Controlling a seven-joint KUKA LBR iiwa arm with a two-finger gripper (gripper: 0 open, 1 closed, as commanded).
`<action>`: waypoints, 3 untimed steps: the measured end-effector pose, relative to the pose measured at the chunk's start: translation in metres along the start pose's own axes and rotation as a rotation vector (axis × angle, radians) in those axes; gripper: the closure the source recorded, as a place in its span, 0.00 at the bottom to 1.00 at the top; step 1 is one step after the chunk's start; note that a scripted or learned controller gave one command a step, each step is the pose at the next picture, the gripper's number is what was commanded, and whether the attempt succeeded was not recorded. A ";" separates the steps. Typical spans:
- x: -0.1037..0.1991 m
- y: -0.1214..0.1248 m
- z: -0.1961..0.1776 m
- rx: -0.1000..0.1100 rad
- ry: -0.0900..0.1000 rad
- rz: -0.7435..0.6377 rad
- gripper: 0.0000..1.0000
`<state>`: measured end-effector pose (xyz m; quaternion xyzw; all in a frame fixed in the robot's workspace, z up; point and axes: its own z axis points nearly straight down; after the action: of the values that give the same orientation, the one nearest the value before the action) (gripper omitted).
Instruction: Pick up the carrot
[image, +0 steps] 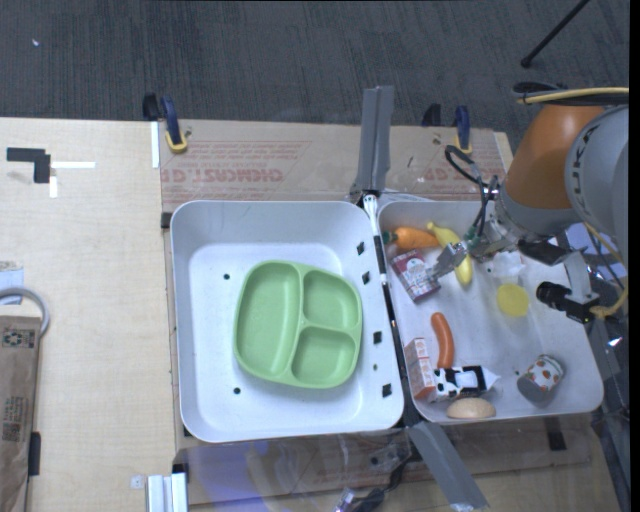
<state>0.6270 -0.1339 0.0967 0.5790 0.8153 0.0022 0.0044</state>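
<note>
The left bin (200, 330) holds a green divided plate (298, 325), which lies flat near its middle. In the right bin (570, 400), the carrot (415, 238) lies at the far left corner, just beside a yellow banana (450, 245). A red packet (414, 275) lies in front of the carrot. The gripper (452, 262) hangs over the banana and the packet; its fingers look a little apart and nothing is between them. A sausage (443, 340), a small milk carton (460, 381) and a yellow lemon (513, 300) lie nearer in this bin.

Grey arm (600, 160) with orange band, black cables.
</note>
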 end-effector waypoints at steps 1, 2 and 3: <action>0.033 0.002 0.000 0.002 -0.002 -0.131 0.00; 0.020 0.040 0.000 0.002 -0.001 -0.238 0.00; 0.020 0.040 0.000 0.002 -0.001 -0.238 0.00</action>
<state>0.6581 -0.1019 0.0969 0.4782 0.8783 0.0005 0.0043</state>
